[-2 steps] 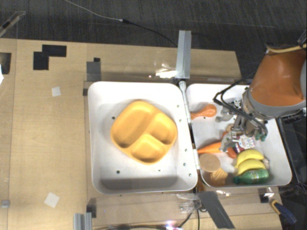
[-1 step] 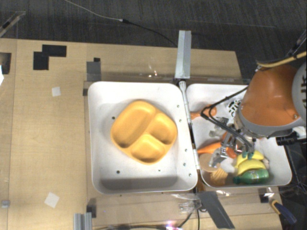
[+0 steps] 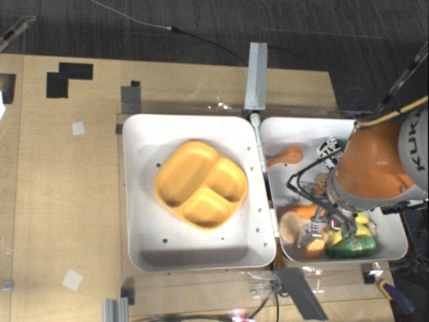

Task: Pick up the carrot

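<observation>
The carrot (image 3: 305, 212) lies unlifted in the right bin (image 3: 395, 247), just beside the pincer (image 3: 315, 232), which hangs low among crowded toys; whether it is open or shut I cannot tell. The lift is left (judging so). Bin walls hem it closely; the left bin (image 3: 141, 180) holds a yellow divided dish (image 3: 201, 183).

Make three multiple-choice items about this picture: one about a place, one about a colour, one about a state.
1. Where does the yellow plate lie?
A. in the left bin
B. in the right bin
C. on the bench

2. What colour is the item at the right bin's near edge, right of the gripper?
A. blue
B. green
C. white

3. How does the arm stand?
A. over the left bin
B. off the bench
C. over the right bin

Answers: 1 A, the plate fills the left bin's middle. 2 B, a green item lies there. 3 C, it hangs above the toys.
</observation>
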Controlling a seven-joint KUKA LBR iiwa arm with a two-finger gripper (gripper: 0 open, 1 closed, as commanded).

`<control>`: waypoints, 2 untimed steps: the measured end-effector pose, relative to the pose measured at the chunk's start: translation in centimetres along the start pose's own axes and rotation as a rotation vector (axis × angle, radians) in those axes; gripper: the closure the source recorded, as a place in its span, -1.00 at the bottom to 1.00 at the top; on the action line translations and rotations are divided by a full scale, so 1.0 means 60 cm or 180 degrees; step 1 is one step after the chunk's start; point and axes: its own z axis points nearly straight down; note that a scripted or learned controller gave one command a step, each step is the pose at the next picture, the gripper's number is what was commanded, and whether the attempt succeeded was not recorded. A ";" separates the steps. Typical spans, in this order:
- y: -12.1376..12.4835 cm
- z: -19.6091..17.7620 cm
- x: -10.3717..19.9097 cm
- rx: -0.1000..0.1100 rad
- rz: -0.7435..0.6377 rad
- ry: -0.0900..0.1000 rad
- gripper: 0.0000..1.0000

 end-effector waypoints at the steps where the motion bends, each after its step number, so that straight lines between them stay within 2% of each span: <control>1: 0.001 0.002 -0.024 0.0001 -0.0120 0.0021 -1.00; 2: 0.009 0.001 0.004 0.0005 0.0014 -0.0008 -1.00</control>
